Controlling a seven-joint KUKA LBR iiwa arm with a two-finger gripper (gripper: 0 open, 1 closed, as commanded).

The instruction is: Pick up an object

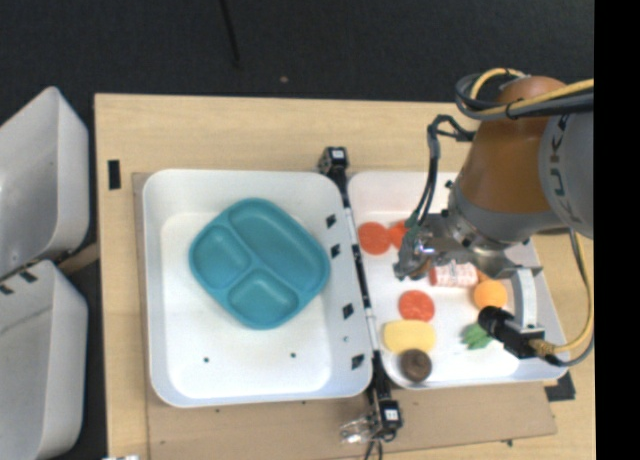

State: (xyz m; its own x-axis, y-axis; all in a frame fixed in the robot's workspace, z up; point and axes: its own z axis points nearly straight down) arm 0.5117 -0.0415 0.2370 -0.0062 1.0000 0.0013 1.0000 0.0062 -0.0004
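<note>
The gripper (pixel 412 266) hangs over the middle of the right bin (pixel 385 186), just above a red round toy (pixel 416 305), and I cannot tell how it stands.

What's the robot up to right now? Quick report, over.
Gripper low in right bin, among toy food. Nothing seen gripped. Red disc and yellow piece just below it. Blue tray alone in left bin.

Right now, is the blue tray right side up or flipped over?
Right side up: the blue tray shows its three hollow compartments facing up in the left bin.
</note>
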